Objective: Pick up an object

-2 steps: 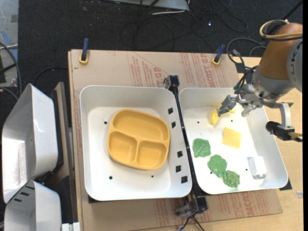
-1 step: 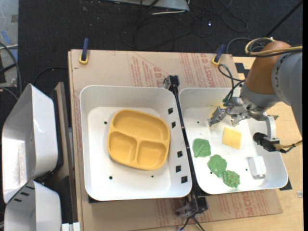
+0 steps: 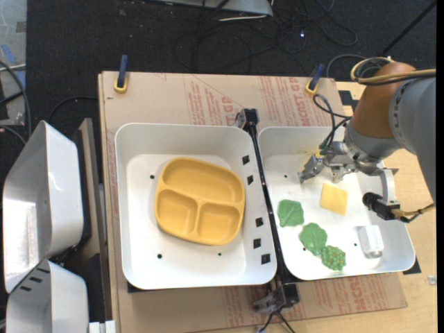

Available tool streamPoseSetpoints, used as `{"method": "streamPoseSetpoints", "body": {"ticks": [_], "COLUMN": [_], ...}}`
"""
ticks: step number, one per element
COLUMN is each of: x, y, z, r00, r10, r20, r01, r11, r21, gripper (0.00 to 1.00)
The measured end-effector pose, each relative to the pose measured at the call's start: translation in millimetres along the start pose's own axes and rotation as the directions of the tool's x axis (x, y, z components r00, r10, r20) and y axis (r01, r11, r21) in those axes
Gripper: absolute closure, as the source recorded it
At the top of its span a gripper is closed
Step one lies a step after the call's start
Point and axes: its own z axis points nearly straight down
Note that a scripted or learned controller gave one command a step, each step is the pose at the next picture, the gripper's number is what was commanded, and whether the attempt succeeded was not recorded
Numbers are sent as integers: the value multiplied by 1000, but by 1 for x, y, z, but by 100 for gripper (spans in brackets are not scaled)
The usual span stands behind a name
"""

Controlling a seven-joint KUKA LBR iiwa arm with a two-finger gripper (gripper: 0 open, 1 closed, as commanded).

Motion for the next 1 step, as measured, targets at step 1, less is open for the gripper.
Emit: {"method": "streamPoseSetpoints", "body": {"ticks": [1], "x": [-1], "y": [0], "z": [-7], "r00": [1000], "r10": [0], "r20": [1], "r01": [0], "r11": [1000], "r21": [3], "gripper": [100]}}
